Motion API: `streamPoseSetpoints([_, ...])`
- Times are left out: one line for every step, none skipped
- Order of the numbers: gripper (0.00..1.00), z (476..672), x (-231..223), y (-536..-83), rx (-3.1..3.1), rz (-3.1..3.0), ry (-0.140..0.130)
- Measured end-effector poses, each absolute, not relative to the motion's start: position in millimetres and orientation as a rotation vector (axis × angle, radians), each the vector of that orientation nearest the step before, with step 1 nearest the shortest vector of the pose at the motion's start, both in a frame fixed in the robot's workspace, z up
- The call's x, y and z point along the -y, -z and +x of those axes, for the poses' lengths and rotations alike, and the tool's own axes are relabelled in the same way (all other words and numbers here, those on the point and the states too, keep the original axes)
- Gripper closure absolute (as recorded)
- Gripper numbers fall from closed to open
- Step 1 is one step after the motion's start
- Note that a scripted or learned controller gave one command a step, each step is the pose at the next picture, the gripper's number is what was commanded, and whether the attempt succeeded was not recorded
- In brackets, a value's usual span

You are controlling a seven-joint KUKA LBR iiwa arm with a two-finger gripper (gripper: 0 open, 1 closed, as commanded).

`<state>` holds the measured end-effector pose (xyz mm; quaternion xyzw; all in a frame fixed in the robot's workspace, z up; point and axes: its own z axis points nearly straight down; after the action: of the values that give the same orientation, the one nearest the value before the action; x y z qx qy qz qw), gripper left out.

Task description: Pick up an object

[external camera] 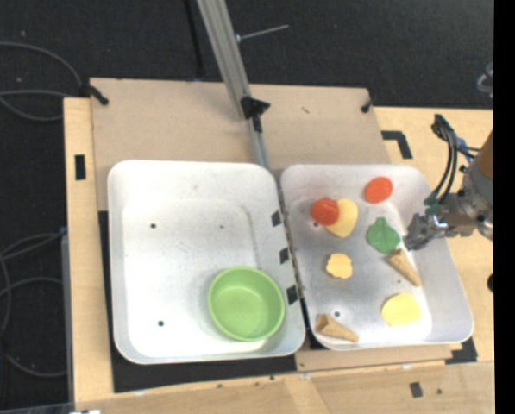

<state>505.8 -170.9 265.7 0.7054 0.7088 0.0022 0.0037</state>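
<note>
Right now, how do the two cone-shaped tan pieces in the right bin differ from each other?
The upper cone lies by the bin's right side, just below the green piece and close to the gripper; the lower cone lies at the front edge, away from both. The upper cone points up-left toward the green piece; the lower one lies more level. Both are tan, tapered and lying flat in the right bin.

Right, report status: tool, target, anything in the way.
Tool low at right bin's right edge, nothing seen in it. Nearest: green piece, tan cone. Both crowd together beside it.
</note>
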Motion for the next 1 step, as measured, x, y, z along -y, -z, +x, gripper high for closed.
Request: streamPoseSetpoints([1.0, 520.6, 128.2, -266.9, -2.23, 2.211, -0.004])
